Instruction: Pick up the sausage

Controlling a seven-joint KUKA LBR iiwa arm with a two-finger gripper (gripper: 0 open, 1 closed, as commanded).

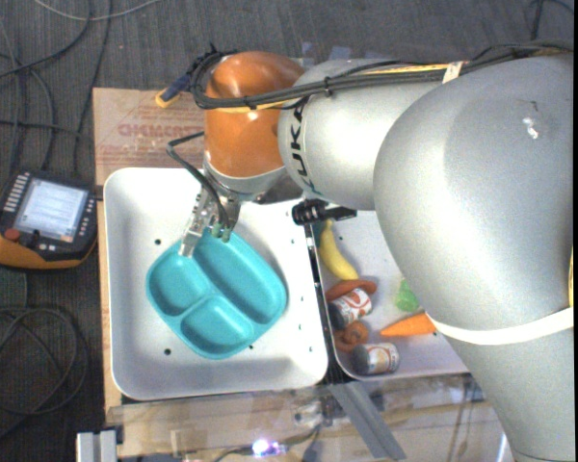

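Observation:
The sausage is a short reddish-brown piece in the right bin, lying just below the banana and on top of a small can. My gripper hangs over the left bin, at the upper edge of a teal divided plate. It is open, with nothing between its fingers. The gripper is well to the left of the sausage, across the wall between the two bins. The big grey arm covers most of the right bin.
The right bin also holds a brown lump, a second can, a carrot and a green piece. A teach pendant lies on the floor to the left.

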